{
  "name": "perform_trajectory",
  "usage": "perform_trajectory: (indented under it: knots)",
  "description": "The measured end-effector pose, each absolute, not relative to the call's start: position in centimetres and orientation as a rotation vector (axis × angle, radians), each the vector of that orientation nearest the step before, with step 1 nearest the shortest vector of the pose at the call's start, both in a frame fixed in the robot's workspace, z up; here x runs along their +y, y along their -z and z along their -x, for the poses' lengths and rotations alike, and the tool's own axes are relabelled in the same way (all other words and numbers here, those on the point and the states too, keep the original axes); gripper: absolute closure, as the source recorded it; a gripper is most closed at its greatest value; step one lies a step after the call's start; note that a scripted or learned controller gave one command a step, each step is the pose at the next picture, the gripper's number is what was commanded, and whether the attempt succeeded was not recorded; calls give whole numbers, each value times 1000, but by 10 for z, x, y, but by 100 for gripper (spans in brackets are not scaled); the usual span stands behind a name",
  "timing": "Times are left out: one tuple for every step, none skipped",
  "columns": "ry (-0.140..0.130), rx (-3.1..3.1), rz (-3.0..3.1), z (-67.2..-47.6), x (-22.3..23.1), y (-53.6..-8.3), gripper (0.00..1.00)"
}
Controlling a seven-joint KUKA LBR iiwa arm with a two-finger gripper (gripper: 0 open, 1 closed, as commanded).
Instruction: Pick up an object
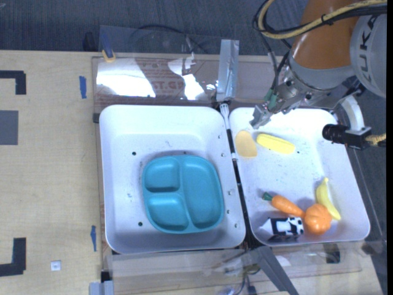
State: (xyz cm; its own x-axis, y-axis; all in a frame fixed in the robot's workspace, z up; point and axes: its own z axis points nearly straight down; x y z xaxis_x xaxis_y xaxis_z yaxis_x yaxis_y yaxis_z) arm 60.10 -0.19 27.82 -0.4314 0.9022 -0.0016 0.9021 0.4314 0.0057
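**Approach phase, nothing grasped**

Likely target: yellow corn-like piece point(276, 143) at the back of the right bin point(353, 183), pale chip-like piece point(245, 144) touching the divider side. Gripper point(261, 117) hovers just behind them; jaws' state: cannot tell. Next: shift forward over the piece, descend. Back wall is close; mid-bin is open. Carrot point(282, 203), orange fruit point(317, 219), banana point(327, 199) cluster at the front.

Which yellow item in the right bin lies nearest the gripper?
The pale yellow piece by the bin's left wall, just below the gripper; the corn-like piece and banana lie farther.
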Motion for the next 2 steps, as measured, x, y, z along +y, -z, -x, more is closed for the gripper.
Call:
perform_trajectory:
  knots:
    - [0, 2620, -1738, -551, 50, -242, 100]
    - [0, 2369, -2063, -587, 79, -214, 100]
